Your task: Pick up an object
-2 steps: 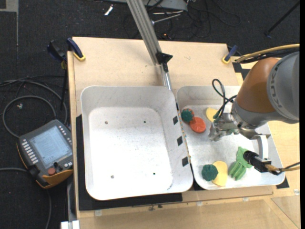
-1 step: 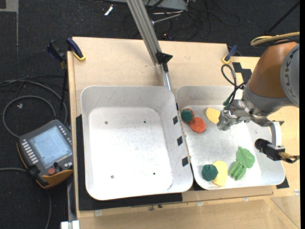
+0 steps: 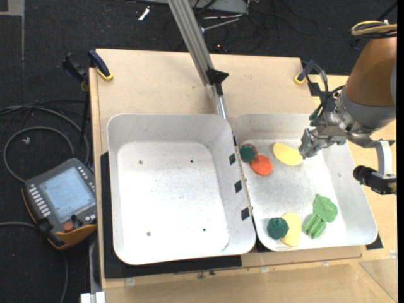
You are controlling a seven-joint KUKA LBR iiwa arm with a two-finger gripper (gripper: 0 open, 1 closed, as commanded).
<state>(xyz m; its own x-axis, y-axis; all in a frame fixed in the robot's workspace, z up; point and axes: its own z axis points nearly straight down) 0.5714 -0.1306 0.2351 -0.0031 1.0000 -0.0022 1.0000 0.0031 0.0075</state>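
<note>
We see the gripper (image 3: 307, 148) low in the right bin (image 3: 353, 188), just beside a yellow oval piece (image 3: 287, 154) near the bin's far edge, probably lining up a grasp. We cannot tell the gripper's state, nor whether it touches the piece. The arm is cut off at right.

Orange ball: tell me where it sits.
The orange ball lies in the right bin, near its left wall, touching the dark green piece.

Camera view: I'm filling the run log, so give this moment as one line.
stage: approach | gripper: low in right white bin, beside yellow oval object | grasp: none seen | left white bin: no objects seen
</note>
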